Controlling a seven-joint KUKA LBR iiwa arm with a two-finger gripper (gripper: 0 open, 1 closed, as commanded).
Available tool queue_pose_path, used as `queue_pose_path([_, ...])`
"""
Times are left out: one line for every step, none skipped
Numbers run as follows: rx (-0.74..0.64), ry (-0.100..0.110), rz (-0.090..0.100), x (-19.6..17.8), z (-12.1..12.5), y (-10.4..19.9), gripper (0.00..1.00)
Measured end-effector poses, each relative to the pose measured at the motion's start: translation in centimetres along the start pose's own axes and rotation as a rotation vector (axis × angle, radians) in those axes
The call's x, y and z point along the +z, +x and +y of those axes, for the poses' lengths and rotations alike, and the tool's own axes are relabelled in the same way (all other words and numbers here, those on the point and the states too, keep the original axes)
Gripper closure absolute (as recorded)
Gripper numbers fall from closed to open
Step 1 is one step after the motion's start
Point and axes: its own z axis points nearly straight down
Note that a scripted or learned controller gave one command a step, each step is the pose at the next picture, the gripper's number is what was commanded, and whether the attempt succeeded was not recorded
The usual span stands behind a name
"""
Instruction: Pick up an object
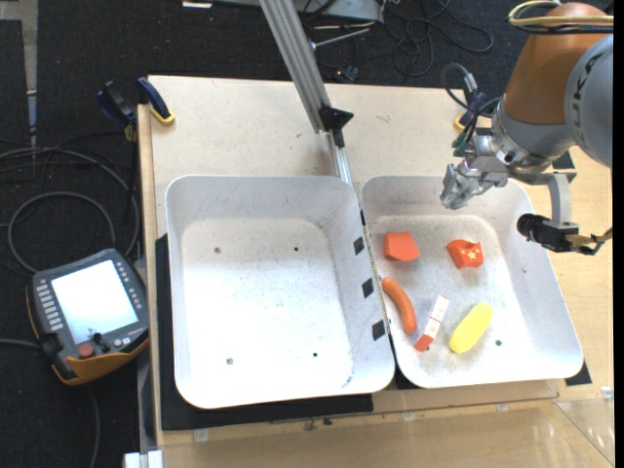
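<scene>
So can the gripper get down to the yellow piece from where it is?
Probably yes. The gripper hangs over the right bin's far edge, and the yellow piece lies apart from the others near the front, with nothing over it.

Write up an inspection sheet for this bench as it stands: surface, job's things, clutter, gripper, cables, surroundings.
Surface: wooden bench bearing a left bin and a right bin, side by side.
Job's things: all in the right bin: orange block, red piece, orange sausage-shaped piece, small white and red stick, yellow piece.
Clutter: blue and yellow clamp at the bench's far left corner.
Gripper: gripper hangs over the right bin's far edge, apart from the things; nothing seen between its fingers.
Cables: loose on the dark floor behind and left of the bench.
Surroundings: pendant on the floor at left; slanted metal rail.
</scene>
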Motion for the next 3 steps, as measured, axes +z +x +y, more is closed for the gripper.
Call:
queue_pose_path([-0.001, -0.001, 0.0, -1.3, -0.3, 5.3, 1.0])
queue_pose_path([-0.001, -0.001, 0.0, -0.8, 0.6, 11.1, 1.0])
queue_pose_path([-0.001, -0.002, 0.001, -2.0, 0.5, 17.2, 1.0])
